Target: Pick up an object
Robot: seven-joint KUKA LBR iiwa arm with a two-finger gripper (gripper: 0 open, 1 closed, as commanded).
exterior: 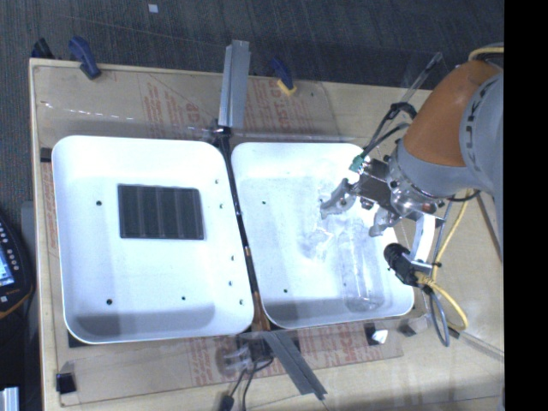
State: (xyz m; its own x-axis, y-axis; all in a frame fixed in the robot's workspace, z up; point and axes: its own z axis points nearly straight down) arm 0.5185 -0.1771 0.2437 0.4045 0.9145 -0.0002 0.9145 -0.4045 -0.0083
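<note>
My gripper [354, 213] hangs over the right side of the right bin [274, 289], its two fingers spread apart with nothing between them. Just below it lies a clear plastic bottle-like object [361, 274], hard to make out against the white floor. A smaller clear, crumpled piece [315, 242] rests to the left of it. In the left bin [77, 298] a dark grey ribbed rectangular block [161, 211] lies flat, far from the gripper.
A metal divider bar [233, 84] runs between the bins at the back. Blue clamps [84, 56] hold the bench board at the far edge. Cables [441, 302] dangle from the wrist beside the right bin's right wall.
</note>
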